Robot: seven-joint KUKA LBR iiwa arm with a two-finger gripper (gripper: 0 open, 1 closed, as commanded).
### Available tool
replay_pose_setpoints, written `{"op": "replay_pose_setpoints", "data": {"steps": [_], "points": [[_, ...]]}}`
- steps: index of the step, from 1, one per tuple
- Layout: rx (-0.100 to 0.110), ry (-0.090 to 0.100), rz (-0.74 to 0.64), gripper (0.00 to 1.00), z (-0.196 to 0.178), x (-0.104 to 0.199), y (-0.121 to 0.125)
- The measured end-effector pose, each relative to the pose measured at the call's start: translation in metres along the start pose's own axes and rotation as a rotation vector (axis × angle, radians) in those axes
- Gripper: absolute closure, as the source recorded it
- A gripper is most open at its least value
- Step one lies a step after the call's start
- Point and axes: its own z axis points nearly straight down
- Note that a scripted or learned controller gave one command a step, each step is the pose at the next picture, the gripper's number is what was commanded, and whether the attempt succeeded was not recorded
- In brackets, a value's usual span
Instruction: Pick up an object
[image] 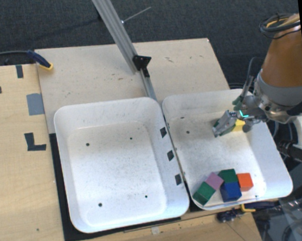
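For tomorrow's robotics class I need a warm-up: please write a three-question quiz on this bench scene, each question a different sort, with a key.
1. True or false: the blocks lie in the left bin.
2. Which block lies nearest the left bin? A green B orange C blue
3. Fill in: the claw hovers over the ___ bin.

Key: 1 false, they cluster at the near edge of the right bin. 2 A, the green block. 3 right.
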Motion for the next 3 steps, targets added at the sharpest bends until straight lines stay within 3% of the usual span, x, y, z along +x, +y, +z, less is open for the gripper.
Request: {"op": "replay_pose_setpoints", "data": {"steps": [3], "points": [[0.006,0.001,0.001,0.0,0.135,0.015,0.005]]}}
